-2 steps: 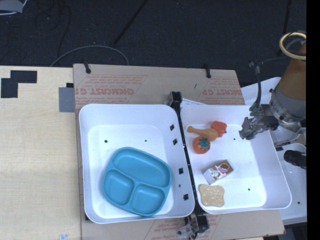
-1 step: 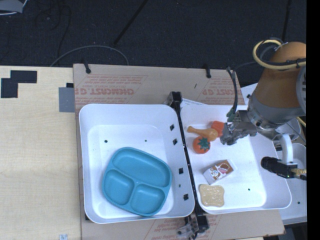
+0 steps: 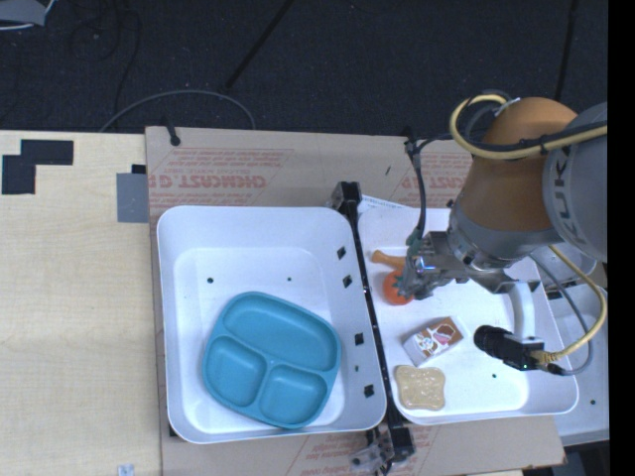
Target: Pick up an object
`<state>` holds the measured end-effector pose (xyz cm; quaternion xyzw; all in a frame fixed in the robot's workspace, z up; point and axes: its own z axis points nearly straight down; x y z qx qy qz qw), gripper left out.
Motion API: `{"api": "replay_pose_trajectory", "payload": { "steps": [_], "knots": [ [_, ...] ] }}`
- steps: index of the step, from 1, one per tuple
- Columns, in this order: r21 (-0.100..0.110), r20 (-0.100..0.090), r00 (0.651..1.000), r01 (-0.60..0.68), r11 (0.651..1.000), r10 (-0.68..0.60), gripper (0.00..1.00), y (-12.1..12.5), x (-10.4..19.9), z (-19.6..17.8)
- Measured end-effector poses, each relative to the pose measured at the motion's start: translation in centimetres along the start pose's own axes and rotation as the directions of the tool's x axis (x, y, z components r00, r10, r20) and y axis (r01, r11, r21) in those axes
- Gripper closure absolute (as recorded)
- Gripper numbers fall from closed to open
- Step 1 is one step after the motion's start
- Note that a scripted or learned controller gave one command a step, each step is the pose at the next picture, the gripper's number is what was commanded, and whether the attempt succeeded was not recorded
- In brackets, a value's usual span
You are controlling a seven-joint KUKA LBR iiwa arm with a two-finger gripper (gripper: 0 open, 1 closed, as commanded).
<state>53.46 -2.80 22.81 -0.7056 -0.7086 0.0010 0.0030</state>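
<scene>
Dark carpet with loose cables lies behind a pale wooden bench (image 3: 69,296), on which a brown cardboard sheet with red print (image 3: 248,167) carries two shallow white bins.

The grey arm with its orange band (image 3: 516,167) reaches in from the right, and its gripper (image 3: 422,274) is low over the upper left part of the right white bin (image 3: 496,390). From this slant I cannot tell whether the gripper is apart or together, nor whether anything is caught in it.

Just beside the gripper, on its left and lower side, sits a small red-orange rounded plastic piece (image 3: 397,292), close to the wall between the bins; a paler orange stub (image 3: 385,257) lies just above it, and whether the two are one thing is unclear.

Below the gripper, apart from it, a small white rectangular packet with a red-brown picture (image 3: 434,340) lies tilted on the bin floor. Nearer the front wall lies a flat tan toast-shaped slice (image 3: 421,388).

Across the divider, the left white bin (image 3: 198,256) holds a light blue plastic plate with three compartments (image 3: 270,360), lying flat toward its front.
</scene>
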Motion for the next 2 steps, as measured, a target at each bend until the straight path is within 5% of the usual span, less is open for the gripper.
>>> {"api": "replay_pose_trajectory", "payload": {
  "steps": [2],
  "knots": [
    [-0.002, 0.001, 1.0, 0.001, 1.0, -0.001, 1.0, -0.3, 10.3, 0.1]
  ]
}}
